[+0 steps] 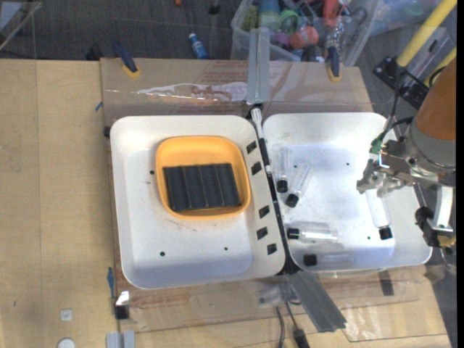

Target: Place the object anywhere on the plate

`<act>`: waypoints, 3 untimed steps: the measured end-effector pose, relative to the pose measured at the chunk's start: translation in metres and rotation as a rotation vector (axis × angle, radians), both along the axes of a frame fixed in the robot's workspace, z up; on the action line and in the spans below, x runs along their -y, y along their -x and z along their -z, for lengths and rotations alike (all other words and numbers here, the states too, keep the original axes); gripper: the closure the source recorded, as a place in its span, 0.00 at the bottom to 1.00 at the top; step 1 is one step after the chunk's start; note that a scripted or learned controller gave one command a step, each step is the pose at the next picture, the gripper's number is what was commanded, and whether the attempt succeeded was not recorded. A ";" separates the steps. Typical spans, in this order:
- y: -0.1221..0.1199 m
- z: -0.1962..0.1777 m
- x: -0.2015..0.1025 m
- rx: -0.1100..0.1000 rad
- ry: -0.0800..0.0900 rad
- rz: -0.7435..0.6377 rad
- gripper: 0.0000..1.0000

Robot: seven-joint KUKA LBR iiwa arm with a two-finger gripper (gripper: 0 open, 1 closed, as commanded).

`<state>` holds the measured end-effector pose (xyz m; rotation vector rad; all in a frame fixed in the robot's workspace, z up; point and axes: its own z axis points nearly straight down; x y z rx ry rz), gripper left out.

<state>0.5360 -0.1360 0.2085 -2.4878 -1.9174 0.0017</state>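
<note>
We are at the pick. Our gripper [375, 183] hangs over the right bin [341, 125], above a clear tube [377, 216]; whether the claw is spread, we cannot tell. Next we need a sure grasp. The orange plate [203, 148] in the left bin [138, 194] holds a dark ridged block [201, 187].

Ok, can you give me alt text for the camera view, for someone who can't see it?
The grey arm's pincer hangs over the right shallow white bin, above a clear plastic tube with a black cap; several similar tubes lie scattered nearby. In the left shallow white bin sits a square orange plate carrying a dark ribbed rectangular block.
</note>
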 end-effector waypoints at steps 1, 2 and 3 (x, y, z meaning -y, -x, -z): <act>-0.066 0.010 0.020 0.003 0.001 -0.311 1.00; -0.113 0.019 0.015 0.002 0.001 -0.315 1.00; -0.131 0.007 -0.008 0.004 0.001 -0.333 1.00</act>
